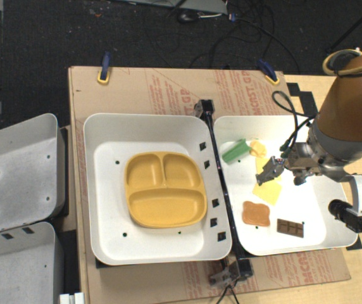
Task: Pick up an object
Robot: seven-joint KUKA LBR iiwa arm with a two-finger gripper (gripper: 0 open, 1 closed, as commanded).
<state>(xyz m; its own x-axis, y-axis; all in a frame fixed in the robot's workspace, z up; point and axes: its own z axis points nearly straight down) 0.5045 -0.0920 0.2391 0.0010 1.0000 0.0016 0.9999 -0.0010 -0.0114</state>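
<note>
Nearest the lens, the grey arm [349,116] reaches in from the right over the right bin [314,236]. Its gripper [271,170] hovers at a yellow wedge [268,192]; whether the pincer is apart or together I cannot tell. A green block [235,151], its long axis slanting up-right, lies near a yellow piece [257,148]. Toast [255,213] and chocolate bar [290,227] sit nearer the front. A yellow tray [166,190] fills the left bin [105,233]. Cardboard [187,94] lettering is unreadable.

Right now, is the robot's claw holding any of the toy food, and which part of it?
It cannot be told. The gripper sits right over the top edge of the yellow cheese slice, but the view doesn't show the slice between its fingers.
</note>
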